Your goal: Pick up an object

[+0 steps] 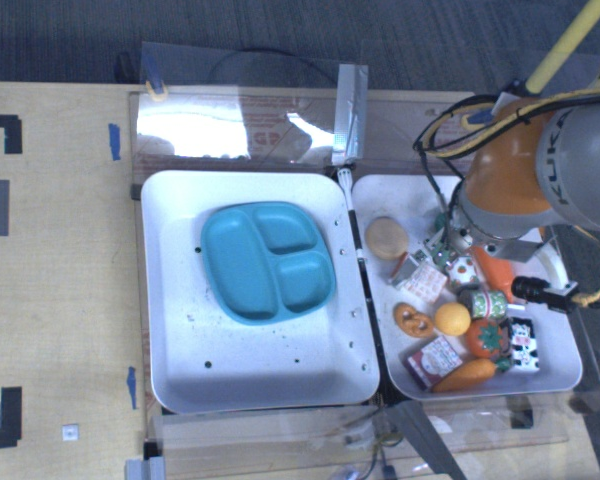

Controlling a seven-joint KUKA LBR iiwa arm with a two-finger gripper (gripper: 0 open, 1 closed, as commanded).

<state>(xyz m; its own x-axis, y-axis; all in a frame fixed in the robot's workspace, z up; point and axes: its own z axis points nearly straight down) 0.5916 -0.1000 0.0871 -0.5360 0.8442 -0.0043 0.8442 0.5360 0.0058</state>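
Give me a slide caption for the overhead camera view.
KUKA arm poised over right bin of toy food; blue divided plate sits in left bin.

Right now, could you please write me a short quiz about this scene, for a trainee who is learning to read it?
1. True or false: the blue divided plastic tray lies in the left white bin.
2. Which bin does the grey arm's gripper reach into? A) left B) right white bin
3. Fill in: the small round yellow-orange ball sits just right of the brown ____.

Key: 1 true; 2 B; 3 pretzel.
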